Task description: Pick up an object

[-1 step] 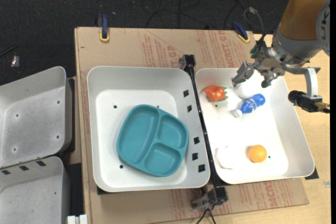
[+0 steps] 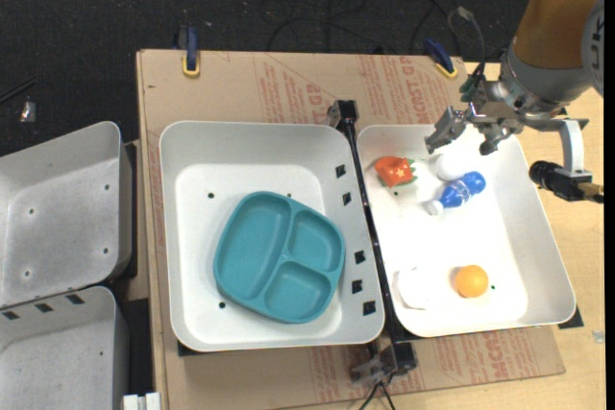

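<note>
Near edge, right bin [image 2: 548, 298]: orange ball [image 2: 471, 281] beside flat white piece [image 2: 415, 288]. Left bin [image 2: 183, 206]: teal divided tray [image 2: 279, 256], tilted. Mid right bin: blue-and-white bottle-like object [image 2: 457, 192] lying on side; red tomato-like toy with green top [image 2: 395, 171] near divider. Far end: gripper [image 2: 471, 137] above right bin's back edge, fingers spread, nothing between them. Small white thing under gripper, possibly bottle cap; unclear.

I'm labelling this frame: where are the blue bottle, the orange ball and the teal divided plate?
blue bottle [image 2: 459, 192], camera view, middle of its blue body.
orange ball [image 2: 471, 281], camera view, centre of the ball.
teal divided plate [image 2: 279, 256], camera view, ridge where its compartments meet.
</note>
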You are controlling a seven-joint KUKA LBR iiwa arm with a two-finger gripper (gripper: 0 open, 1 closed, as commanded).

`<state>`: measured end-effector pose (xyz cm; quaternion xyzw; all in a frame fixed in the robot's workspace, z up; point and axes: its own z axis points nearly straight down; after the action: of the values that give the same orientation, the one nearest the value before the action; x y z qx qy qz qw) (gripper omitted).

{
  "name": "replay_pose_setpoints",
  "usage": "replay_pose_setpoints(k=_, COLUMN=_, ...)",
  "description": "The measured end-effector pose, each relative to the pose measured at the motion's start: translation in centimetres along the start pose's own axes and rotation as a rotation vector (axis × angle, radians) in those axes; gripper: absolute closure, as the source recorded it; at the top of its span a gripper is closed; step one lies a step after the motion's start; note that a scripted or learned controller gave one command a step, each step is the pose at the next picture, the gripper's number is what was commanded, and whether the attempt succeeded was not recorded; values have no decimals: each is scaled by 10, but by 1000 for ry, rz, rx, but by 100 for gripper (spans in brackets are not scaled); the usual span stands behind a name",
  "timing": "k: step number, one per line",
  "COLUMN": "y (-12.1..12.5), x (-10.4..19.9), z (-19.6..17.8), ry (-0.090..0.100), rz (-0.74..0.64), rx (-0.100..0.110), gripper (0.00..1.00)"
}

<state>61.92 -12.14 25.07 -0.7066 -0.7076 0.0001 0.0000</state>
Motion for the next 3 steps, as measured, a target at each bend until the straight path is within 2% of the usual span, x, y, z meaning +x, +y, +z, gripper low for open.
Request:
replay_pose_setpoints(k=1, y=-5, x=0, z=44, ry=0, rz=2, rx=3, gripper=0)
replay_pose_setpoints(k=3, y=2, x=-15, z=149, ry=0, rz=3, rx=4, gripper=0)
